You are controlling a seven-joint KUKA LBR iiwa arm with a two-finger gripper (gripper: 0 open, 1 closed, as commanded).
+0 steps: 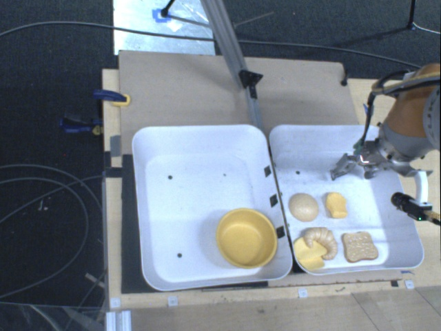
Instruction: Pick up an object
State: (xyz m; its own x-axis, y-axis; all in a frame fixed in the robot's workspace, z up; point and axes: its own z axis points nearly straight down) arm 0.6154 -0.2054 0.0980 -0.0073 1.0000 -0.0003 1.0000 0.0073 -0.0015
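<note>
1. Your gripper (pixel 353 165) hovers splayed and empty over the right bin (pixel 413 257), ready to descend.
2. Pickable food sits just below it in view: round bun (pixel 303 207), yellow chunk (pixel 335 205), croissant (pixel 321 241), toast (pixel 360 246).
</note>
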